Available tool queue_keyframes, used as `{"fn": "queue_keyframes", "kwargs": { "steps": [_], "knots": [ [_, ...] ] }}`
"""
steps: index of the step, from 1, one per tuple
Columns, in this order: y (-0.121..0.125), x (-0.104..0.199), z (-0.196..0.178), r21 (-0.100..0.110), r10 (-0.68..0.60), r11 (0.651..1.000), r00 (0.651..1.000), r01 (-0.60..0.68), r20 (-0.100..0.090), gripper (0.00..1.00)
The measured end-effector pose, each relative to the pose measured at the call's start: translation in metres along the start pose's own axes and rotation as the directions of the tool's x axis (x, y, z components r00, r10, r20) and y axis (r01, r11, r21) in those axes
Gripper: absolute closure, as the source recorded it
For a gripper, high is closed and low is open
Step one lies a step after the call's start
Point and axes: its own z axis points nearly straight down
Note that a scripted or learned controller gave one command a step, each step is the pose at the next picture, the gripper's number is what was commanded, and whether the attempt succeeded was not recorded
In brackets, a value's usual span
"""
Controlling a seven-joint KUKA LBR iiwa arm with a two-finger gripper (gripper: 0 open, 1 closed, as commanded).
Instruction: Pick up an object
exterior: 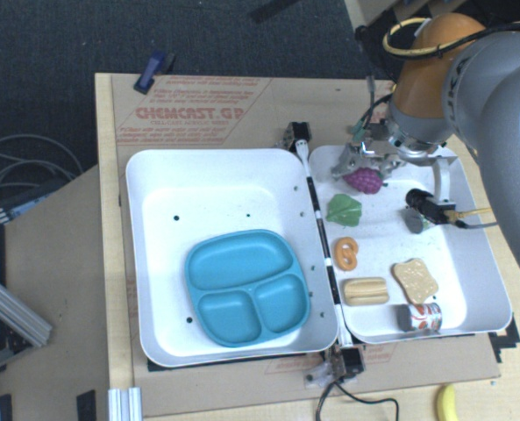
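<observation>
You have the gripper [365, 163] low over the far corner of the right bin [463, 246], on the side that meets the other bin, with the arm's orange band [435, 55] rising behind it beyond the far rim. Directly beneath it, touching or very nearly so, is a purple bunch of grapes [365, 181] resting on the bin floor. From this slant you cannot tell whether the gripper is open or closed, or whether it has any grip on the grapes. Just toward the near side of the grapes, along the shared wall, you will find a green leafy piece [344, 209], then a small pretzel [345, 253], then a tan bread roll [365, 290] lying crosswise. Just beside the roll, toward the bin's outer edge, is a slice of toast [415, 279]. Close by the near rim a small can [420, 317] lies on its side, touching or almost touching the toast. The left bin [207, 191] carries a blue divided plate [242, 283], set toward its near edge and close to the shared wall. On the bench [198, 108], at its far corner beyond the left bin, lies a small blue object [154, 73]. A yellow thing [446, 402] shows past the right bin's near rim.
</observation>
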Motion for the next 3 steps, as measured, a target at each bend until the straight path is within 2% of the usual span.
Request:
{"fn": "queue_keyframes", "kwargs": {
  "steps": [1,2,3],
  "knots": [
    [0.001,0.0,-0.01,-0.002,0.0,1.0,1.0,0.0,0.0,1.0],
    [-0.053,0.054,-0.11,0.004,-0.001,1.0,1.0,0.001,-0.002,1.0],
    [-0.054,0.053,-0.108,0.008,0.0,1.0,1.0,0.0,-0.001,0.0]
  ]
}}
